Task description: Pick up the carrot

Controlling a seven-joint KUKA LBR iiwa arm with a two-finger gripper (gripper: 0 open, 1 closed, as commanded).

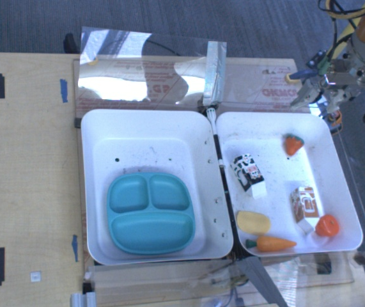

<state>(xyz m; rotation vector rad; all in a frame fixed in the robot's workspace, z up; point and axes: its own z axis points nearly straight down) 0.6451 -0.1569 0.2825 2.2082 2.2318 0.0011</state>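
carrot (273, 242) at near rim, fingers (321, 101) well apart

Carrot (275, 243): a small orange toy carrot with a green stub at its blunt end, lying flat on the floor of the right-hand white bin (345, 171), in the lower right of the frame. Its long axis runs nearly horizontal across the picture, green end toward the left and tapered tip pointing right, close along the bin's near wall. It rests just below a pale yellow item (253, 222), near it, with nothing gripping it.
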